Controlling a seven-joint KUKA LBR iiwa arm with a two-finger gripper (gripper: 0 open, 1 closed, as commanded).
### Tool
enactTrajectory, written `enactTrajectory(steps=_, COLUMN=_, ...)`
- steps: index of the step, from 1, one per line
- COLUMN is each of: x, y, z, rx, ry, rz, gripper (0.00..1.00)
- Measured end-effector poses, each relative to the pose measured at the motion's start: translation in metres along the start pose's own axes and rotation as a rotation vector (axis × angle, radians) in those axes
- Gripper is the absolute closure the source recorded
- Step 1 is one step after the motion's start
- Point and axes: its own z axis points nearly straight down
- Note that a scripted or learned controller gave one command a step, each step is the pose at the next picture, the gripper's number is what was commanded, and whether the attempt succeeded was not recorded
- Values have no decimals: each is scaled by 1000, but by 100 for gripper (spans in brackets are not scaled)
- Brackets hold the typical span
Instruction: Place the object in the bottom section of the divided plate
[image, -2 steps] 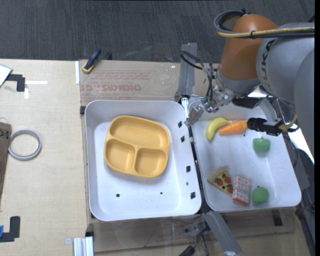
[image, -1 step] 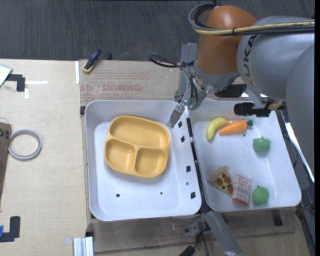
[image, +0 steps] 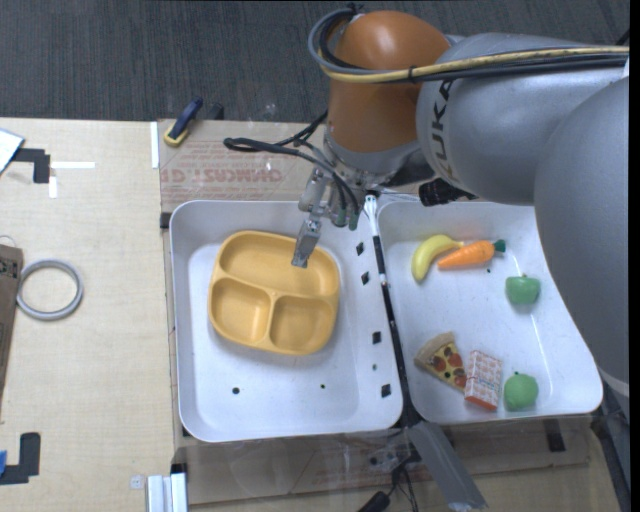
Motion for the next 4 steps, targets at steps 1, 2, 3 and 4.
enactTrajectory(steps=1, x=-2, y=-1, z=-10, rx=-2, ry=-4, rz=5, gripper=100)
enactTrajectory(steps=2, x=24, y=60, z=37, rx=2, ry=2, rz=183, gripper=100)
enactTrajectory(steps=3, x=26, y=92, z=-49, rx=1, ry=-1, rz=253, gripper=100)
enactTrajectory(steps=4, x=24, y=91, z=-58, rx=1, ry=-4, rz=251, gripper=100)
